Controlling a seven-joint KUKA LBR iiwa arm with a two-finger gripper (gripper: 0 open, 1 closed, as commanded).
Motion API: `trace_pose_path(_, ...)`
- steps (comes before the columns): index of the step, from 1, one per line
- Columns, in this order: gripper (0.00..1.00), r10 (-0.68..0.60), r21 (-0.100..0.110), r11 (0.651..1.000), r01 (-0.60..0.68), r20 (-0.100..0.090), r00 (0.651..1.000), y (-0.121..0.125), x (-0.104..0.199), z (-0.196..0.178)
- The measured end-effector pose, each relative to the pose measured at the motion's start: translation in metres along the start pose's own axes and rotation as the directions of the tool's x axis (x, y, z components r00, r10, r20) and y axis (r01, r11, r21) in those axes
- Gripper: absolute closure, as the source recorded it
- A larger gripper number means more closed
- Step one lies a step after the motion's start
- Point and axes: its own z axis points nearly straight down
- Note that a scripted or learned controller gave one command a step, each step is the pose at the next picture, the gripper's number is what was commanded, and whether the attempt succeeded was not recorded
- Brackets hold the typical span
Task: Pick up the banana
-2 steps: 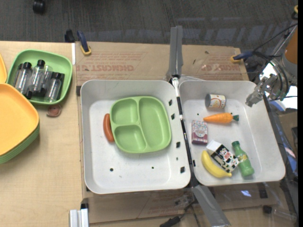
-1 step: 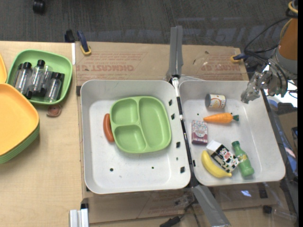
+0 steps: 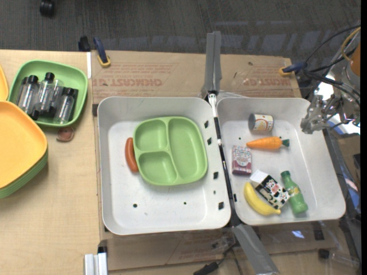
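Banana (image 3: 259,200) at near edge of right bin (image 3: 332,171), touching a black-and-white cow-print carton (image 3: 270,189); green bottle (image 3: 293,193) just right of that. Farther: pink box (image 3: 241,160), carrot (image 3: 267,144), small can (image 3: 261,122). Gripper (image 3: 312,118) over the bin's far right rim, well apart from banana, holding nothing visible; spread or pressed together, cannot tell. Left bin (image 3: 114,205) has green divided plate (image 3: 170,150), sausage (image 3: 131,154) at its left

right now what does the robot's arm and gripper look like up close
At the right edge, the silvery-grey metal gripper looks shiny and angular. Thin dark and blue cables loop behind it. A sliver of the orange band shows above. Finer markings are too blurred to read.
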Motion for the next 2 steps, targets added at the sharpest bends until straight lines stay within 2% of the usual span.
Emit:
trace_pose_path(1,1.00,-0.209,-0.001,0.978,0.209,-0.001,0.978,-0.002,0.021,0.017)
trace_pose_path(2,1.00,-0.446,0.000,0.895,0.446,0.003,0.895,0.002,-0.014,0.009)
